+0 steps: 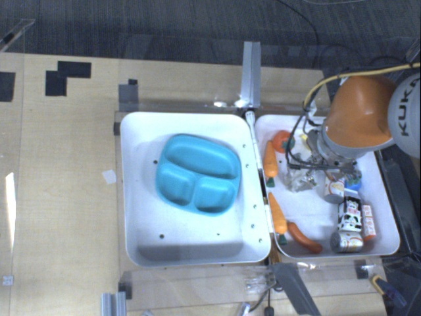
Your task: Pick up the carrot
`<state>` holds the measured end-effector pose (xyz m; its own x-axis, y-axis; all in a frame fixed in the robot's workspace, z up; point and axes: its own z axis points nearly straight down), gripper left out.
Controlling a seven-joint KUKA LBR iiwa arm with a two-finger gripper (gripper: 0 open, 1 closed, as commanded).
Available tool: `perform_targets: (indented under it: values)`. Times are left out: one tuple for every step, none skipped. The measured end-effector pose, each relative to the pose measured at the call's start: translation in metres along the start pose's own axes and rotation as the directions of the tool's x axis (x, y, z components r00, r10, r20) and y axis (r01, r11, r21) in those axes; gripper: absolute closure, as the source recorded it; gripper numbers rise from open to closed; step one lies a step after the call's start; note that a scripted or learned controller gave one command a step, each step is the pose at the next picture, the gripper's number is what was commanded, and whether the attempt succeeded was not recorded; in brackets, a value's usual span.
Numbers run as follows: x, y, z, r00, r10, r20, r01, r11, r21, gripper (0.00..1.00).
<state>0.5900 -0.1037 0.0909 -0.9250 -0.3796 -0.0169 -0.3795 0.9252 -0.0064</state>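
Observation:
Two orange carrots lie along the left wall of the right bin (388, 242). One carrot (270, 160) is near the back and the other carrot (277, 214) is nearer the front. My gripper (301, 178) hangs low over the middle of the right bin, below the arm's orange band (358, 114). It is a little to the right of the back carrot and apart from it. Nothing shows in its grasp.
A blue divided plate (197, 173) lies in the left bin (141, 242). In the right bin are a reddish sausage-like piece (304, 237) at the front, a red-orange item (281, 140) at the back, and cans (350, 224) at the right under the arm.

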Motion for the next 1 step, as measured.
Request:
perform_targets:
  values:
    - [-0.0478,0.0550,-0.0959,0.992,-0.128,-0.004,0.128,0.992,-0.005,1.00]
